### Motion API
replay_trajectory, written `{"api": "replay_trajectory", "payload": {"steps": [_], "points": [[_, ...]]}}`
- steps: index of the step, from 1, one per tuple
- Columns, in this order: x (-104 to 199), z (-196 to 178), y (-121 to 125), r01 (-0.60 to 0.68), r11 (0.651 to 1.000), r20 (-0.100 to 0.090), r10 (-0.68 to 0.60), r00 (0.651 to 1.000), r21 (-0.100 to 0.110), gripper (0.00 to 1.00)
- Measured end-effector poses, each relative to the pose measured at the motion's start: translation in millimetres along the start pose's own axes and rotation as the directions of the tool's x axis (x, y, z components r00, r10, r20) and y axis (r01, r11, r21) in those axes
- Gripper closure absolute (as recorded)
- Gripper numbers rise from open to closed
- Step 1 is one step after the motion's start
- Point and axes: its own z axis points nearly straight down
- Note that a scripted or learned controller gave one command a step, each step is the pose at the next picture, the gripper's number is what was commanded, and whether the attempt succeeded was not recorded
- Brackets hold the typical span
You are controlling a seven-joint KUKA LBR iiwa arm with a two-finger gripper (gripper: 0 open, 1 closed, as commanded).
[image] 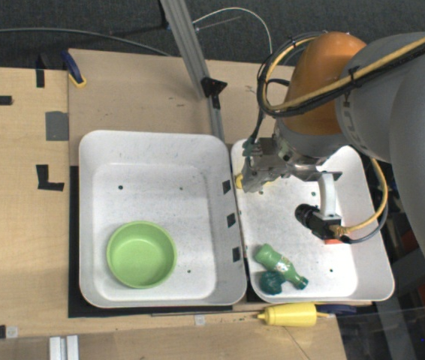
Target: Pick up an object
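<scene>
I can't make out any readable text, label, brand, number or sign from here. The two shallow white plastic bins point(92, 201) are plain apart from small dark specks, the light wooden worktop point(17, 223) carries only unlettered strips of black tape point(46, 177), and nothing on the grey arm point(400, 96) resolves into lettering.

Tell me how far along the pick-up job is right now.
Nothing looks picked up yet. The green bowl sits in the left bin, and the green bottle lies in the right bin, with a yellow object at that bin's front edge. The gripper is low over the right bin's back corner, apart from the bottle. Reaching an object, closing on it and lifting remain.
</scene>
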Motion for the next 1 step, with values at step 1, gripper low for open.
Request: {"api": "replay_trajectory", "payload": {"steps": [1], "points": [[52.8,5.9,-6.8,-0.001,1.000,0.001,0.001,1.000,0.002,1.00]]}}
